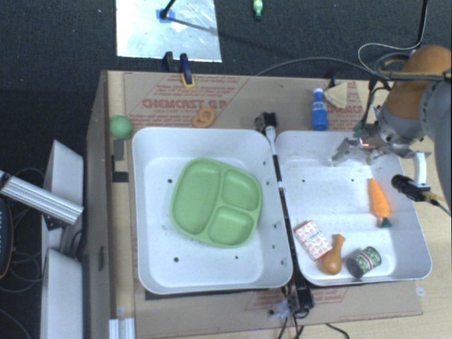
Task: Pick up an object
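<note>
Claw [361, 149]: seen at the far edge of the right bin [424, 260], hanging low beneath the grey arm [417, 108]; metal fingers are splayed to either side, nothing is seen between them, and the claw is judged released.

Step in hand: the approach is judged to be under way; no object has been gripped, and the pick is not yet done.

Nearest object: a carrot [380, 199], orange with a dark green stub at its near end, is laid lengthwise near the bin's right wall, apart from the claw.

Other candidates: a small patterned box [312, 239], a toy drumstick [333, 255] just beside it, and a green-labelled can [364, 260] lying on its side are grouped at the near end of the bin.

Next move: the claw would need to be brought over one object, lined up across its narrow width, lowered and closed; the carrot is judged the shortest reach.

Handling: the carrot looks smooth and tapered, so a slip toward its thin end is thought possible.

Left bin [152, 189]: a green divided plate [215, 202] is held here.

Table [176, 101]: a blue bottle [319, 109] is stood behind the right bin.
</note>
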{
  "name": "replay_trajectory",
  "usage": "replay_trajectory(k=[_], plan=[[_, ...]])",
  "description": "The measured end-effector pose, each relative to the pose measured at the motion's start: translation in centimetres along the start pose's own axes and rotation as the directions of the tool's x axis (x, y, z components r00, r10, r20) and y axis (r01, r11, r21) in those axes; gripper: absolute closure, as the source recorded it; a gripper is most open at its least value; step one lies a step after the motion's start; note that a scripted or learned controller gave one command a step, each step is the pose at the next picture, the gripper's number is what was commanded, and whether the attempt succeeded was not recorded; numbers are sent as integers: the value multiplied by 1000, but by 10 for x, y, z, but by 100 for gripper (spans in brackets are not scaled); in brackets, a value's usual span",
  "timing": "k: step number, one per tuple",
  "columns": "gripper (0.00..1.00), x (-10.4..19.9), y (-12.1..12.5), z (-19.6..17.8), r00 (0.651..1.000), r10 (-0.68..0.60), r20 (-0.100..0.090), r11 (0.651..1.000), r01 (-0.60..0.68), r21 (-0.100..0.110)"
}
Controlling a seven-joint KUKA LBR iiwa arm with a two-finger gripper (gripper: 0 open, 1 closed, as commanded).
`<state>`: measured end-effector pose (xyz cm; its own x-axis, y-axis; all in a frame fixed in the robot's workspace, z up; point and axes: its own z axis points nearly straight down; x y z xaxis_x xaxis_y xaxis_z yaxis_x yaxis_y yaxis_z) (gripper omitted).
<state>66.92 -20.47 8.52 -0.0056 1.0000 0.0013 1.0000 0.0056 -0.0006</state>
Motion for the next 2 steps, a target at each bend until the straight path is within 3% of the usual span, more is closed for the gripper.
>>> replay_trajectory(k=[2], plan=[[0, 0, 0, 0, 1000, 0, 0, 1000, 0, 0]])
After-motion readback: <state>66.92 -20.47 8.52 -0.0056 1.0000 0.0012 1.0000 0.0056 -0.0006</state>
